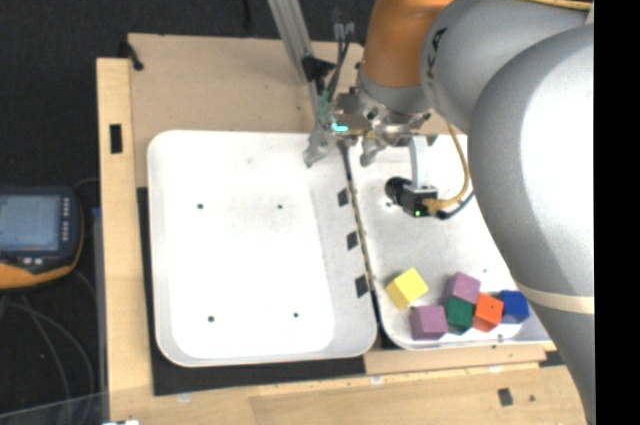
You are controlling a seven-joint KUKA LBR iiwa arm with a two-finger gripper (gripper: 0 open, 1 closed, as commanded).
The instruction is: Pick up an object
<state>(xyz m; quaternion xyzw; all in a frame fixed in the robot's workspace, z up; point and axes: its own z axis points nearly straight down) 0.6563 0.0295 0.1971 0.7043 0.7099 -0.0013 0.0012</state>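
Wooden bench (pixel 118 213), two white bins; gripper (pixel 345 151) over far divider, jaw state unclear; yellow cube (pixel 407 288) right bin near corner.

A light wooden bench (pixel 200 93) carries two shallow white bins side by side. The left bin (pixel 250 253) sits out beyond the gripper (pixel 345 148), stretching away from it toward the bench's near edge, its floor marked by four small dark dots. The right bin (pixel 440 243) lies just below the gripper and under the arm. A dark strip with small black tabs (pixel 355 238) runs between the two bins, starting just beneath the gripper. A black mat edge (pixel 250 375) shows under the left bin's near side.
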